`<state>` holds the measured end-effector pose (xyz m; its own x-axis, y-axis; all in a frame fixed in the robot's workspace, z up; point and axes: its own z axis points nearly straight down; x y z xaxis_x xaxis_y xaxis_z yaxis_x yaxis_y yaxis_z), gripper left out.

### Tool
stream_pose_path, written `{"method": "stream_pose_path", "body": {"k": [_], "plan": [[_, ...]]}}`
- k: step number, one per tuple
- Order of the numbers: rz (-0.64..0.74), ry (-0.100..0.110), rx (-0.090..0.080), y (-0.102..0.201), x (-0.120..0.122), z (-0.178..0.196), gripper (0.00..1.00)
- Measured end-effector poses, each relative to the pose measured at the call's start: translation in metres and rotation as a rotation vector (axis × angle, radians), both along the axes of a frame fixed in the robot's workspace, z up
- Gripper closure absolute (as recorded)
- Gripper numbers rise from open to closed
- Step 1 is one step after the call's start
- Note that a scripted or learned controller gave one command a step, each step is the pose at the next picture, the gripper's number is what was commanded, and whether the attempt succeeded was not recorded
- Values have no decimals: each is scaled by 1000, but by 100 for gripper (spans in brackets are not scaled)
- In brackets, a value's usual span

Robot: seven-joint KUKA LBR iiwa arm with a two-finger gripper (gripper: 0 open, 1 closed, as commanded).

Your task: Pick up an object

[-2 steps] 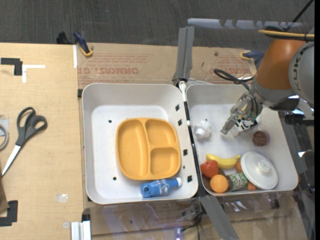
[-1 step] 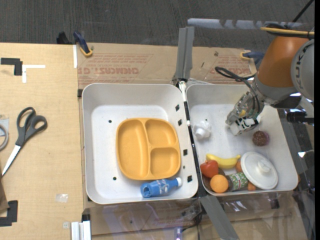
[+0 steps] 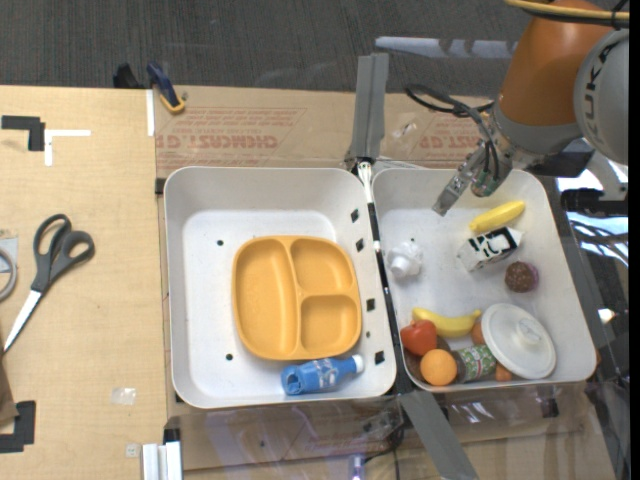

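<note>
My gripper (image 3: 466, 186) hangs over the back of the right bin (image 3: 570, 268), open, with nothing between its fingers. Just right of it and nearer lie a yellow block (image 3: 497, 215) and a black-and-white carton (image 3: 492, 247). A brown ball (image 3: 521, 276) sits beside the carton. A white crumpled piece (image 3: 405, 259) lies at the bin's left wall. Along the front are a banana (image 3: 447, 320), a red tomato (image 3: 418, 337), an orange (image 3: 438, 367), a green can (image 3: 476, 361) and a white lid (image 3: 518, 340).
The left bin (image 3: 190, 268) holds a yellow divided plate (image 3: 297, 296) and a blue bottle (image 3: 322, 373) at its front wall. Scissors (image 3: 50, 258) lie on the wooden bench to the left. Cardboard (image 3: 250, 128) lies behind the bins.
</note>
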<state>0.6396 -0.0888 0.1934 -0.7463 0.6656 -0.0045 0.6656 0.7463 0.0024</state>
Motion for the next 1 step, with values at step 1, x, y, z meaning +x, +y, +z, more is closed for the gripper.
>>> {"method": "stream_pose_path", "body": {"k": [1], "plan": [[210,3,-1,-75,-76,45,100]]}}
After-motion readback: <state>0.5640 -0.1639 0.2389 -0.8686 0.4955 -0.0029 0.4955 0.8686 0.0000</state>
